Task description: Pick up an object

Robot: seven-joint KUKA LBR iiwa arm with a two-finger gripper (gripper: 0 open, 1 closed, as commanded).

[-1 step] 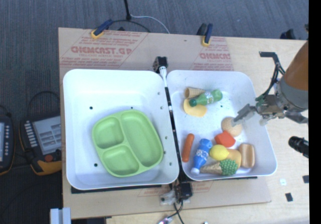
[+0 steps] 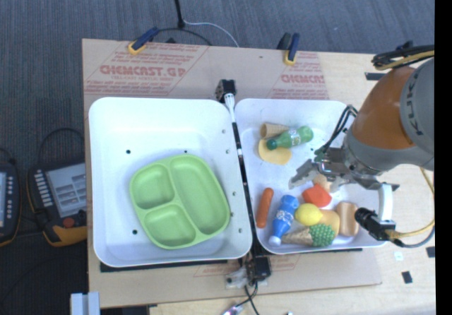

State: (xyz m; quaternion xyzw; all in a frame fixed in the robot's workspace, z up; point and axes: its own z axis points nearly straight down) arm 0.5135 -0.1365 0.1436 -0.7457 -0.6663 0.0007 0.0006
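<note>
The toys [image 2: 305, 215] lie heaped in the right bin [image 2: 248, 165]: bottle [image 2: 291, 138], carrot [image 2: 264, 207], lemon [image 2: 308, 215]. The claw [image 2: 311, 172] hangs low over the heap, grasping nothing I can see; released or clenched, I cannot tell. A green tray [image 2: 180, 200] sits in the left bin [image 2: 113, 130].

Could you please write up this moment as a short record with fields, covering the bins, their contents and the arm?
left bin: holds a green divided tray
right bin: holds toy items, among them a green bottle, blue bottle, orange sausage, yellow lemon
arm: reaches in from the right, over the right bin
gripper: low above the toys near the bin's middle
grasp: nothing visibly between the fingers
finger state: cannot tell
</note>
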